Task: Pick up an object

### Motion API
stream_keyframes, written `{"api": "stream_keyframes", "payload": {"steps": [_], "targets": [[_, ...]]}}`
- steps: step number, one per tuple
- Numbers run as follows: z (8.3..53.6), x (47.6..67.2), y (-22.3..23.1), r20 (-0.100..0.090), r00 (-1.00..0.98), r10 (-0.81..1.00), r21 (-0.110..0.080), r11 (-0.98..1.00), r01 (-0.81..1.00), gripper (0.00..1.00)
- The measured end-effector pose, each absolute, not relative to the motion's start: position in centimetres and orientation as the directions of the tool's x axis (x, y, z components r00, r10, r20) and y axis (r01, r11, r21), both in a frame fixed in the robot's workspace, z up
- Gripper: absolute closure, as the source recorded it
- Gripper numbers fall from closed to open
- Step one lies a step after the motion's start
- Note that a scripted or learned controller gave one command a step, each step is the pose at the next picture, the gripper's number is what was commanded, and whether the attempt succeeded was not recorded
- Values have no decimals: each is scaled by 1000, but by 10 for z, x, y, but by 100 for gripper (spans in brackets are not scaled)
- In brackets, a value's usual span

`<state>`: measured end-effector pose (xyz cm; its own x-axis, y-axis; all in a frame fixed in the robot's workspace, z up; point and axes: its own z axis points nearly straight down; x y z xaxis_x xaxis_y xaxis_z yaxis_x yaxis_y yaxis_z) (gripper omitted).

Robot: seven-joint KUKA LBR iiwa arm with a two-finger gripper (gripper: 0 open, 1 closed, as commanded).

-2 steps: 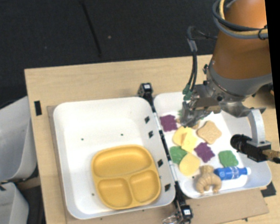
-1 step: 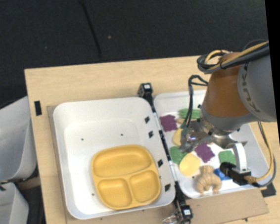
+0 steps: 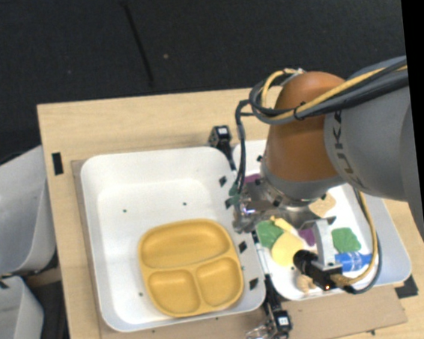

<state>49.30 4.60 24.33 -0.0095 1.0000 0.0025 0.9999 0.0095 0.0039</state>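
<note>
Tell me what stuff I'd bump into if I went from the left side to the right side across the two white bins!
Left bin → yellow divided tray → green piece → pale yellow round piece → blue piece. The arm's orange band hangs over the right bin.

A yellow divided tray [image 3: 190,266] lies in the left bin [image 3: 109,191]. The arm [image 3: 321,135] hangs over the right bin [image 3: 390,255], above small green, yellow, blue and purple things.
</note>
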Motion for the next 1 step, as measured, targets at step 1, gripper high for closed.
{"api": "stream_keyframes", "payload": {"steps": [1], "targets": [[416, 511, 61, 3, -6, 1000, 19, 6, 1000, 100]]}}
